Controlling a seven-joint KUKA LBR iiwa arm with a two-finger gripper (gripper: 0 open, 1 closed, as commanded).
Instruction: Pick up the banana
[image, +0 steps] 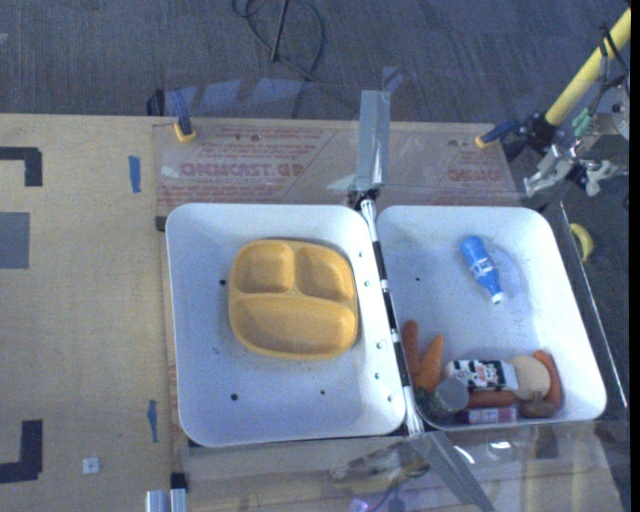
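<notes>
A small yellow curved piece that looks like the banana lies just outside the right rim of the right bin, and little of it shows. What seems to be my gripper is a pale grey mechanism hovering beyond the right bin's far right corner. It sits above and a little left of the yellow piece, apart from it, and nothing shows in its grasp.
The right bin holds a blue bottle, two carrots, a dark can, a printed packet, a bread roll and a sausage along its near edge. A yellow divided plate rests in the left bin. A yellow bar slants at the top right.
</notes>
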